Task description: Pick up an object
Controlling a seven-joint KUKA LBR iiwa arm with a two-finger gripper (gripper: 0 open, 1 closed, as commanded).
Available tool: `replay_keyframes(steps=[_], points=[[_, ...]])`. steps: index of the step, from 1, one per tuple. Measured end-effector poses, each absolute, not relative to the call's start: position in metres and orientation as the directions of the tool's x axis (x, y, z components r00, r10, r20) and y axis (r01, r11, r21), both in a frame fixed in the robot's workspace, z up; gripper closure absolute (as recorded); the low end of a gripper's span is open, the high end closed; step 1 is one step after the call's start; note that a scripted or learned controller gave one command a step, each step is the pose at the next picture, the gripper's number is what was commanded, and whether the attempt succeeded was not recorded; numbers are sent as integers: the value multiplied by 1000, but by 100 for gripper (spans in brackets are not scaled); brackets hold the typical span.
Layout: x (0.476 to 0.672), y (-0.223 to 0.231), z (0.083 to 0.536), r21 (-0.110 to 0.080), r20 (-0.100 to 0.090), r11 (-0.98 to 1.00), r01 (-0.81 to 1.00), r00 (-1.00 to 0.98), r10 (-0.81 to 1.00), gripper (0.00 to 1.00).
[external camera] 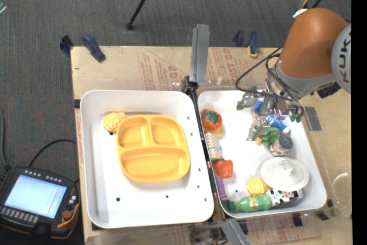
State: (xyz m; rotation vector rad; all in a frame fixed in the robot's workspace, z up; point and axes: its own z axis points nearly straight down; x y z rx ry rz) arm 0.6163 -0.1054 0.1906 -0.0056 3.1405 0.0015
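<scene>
**STATUS: PICK NOT YET COMPLETE, TOOL LOW OVER RIGHT BIN**

1. Arm posn. The arm (314, 46) reaches in from the right, wrist pointing down into the upper right part of the right bin (241, 178). The tool (265, 119) sits low among the items there, approx. at item level.

2. Tool state. Cables and wrist hardware hide the tip; whether it is released, clenched or grasping anything cannot be told. No item is seen lifted clear of the bin floor, so no pick can be confirmed.

3. Candidate items, all in right bin:
- green toy (269, 136) and blue item (274, 121), right at the tool, closest candidates;
- small can (280, 147), just beside the green toy;
- tomato (211, 120), near the left wall, well apart from the tool;
- red pepper (224, 168), lower left;
- white lid (284, 172), lower right;
- green bottle (251, 203), lying along the front wall, w/ a yellow corn piece (256, 185) just above it.

4. Left bin (103, 192). Holds a yellow divided tray (153, 148) and a second corn piece (113, 121) touching its upper left corner. Well apart from the tool.

5. Progress, est. Approach and descent appear done. Remaining: a confirmed grip, then a lift clear of the bin.
</scene>
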Motion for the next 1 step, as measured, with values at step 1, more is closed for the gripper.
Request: replay_keyframes(steps=[1], points=[[617, -191, 84, 2, 4, 1000, 22, -1000, 22, 0]])
